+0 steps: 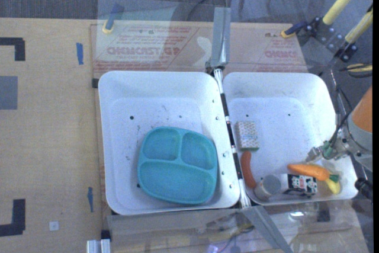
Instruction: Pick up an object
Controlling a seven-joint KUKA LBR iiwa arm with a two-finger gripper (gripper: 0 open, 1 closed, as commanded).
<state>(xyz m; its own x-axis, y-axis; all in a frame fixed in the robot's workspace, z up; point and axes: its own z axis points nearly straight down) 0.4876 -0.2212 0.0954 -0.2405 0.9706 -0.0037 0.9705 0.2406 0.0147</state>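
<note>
**Tool low at the right rim, objects crowded in the near corner**

From where I stand, the arm [364,121] leans in over the right bin [278,92], and its tool [324,152] sits low by that bin's right wall, just above the clutter. I cannot tell how the tool is set; the tip is small and blurred against the white.

The likely candidates lie bunched in the near right corner: an orange carrot-like piece [308,170], a yellow piece [333,186] just behind it, a small dark box [302,184], a grey cup-like thing [269,185], and a red sausage-shaped piece [247,169] along the divider. A speckled sponge block [247,135] lies apart, higher up. The left bin [118,98] carries a teal divided plate [177,165].

The risk, I'd judge, is the crowding: a descent there could nudge the carrot against its neighbours, or close on two things at once. The wall is close too, so one side of the tool may catch the rim and spoil the grasp.
</note>
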